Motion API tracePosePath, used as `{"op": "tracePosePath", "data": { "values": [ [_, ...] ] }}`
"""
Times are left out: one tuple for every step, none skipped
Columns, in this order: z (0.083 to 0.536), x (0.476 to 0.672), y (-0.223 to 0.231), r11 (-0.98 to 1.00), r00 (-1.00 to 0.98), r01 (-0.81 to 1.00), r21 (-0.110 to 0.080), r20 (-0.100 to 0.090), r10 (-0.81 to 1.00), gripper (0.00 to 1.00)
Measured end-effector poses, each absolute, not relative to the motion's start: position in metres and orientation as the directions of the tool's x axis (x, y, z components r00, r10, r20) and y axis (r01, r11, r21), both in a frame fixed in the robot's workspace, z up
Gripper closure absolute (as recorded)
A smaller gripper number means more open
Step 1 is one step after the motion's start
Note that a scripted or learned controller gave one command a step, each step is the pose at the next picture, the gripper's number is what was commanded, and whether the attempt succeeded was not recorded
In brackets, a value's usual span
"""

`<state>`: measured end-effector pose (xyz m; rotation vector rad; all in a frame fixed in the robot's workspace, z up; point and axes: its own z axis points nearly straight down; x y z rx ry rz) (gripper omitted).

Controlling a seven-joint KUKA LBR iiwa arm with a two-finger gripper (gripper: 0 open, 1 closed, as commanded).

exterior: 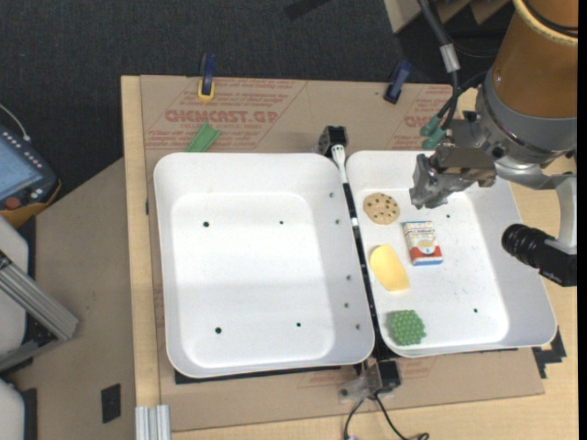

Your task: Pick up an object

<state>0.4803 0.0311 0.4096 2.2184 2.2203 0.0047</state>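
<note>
The right bin (pixel 514 273) holds a round chocolate-chip cookie (pixel 381 208), a small red, white and blue carton (pixel 423 243), a yellow rounded piece (pixel 389 269) and a green bumpy cluster (pixel 405 326). My gripper (pixel 428 192) hangs over the back part of this bin, just right of the cookie and above the carton. Nothing shows between its dark fingers, and their spacing is unclear from this angle.
The left bin (pixel 183 191) lies beside the right one, with a black clip (pixel 332 140) at the seam's far end. Blue and yellow clamps (pixel 207 77) hold the cardboard base. A black cylindrical part (pixel 537 246) sticks over the right bin's edge.
</note>
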Motion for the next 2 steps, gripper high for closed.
{"op": "tracePosePath", "data": {
  "values": [
    [0.420, 0.481, 0.031, 0.002, -0.002, 1.000, 0.007, 0.000, 1.000, 1.00],
    [0.353, 0.479, 0.048, 0.001, -0.001, 1.000, -0.008, 0.000, 1.000, 1.00]
  ]
}}
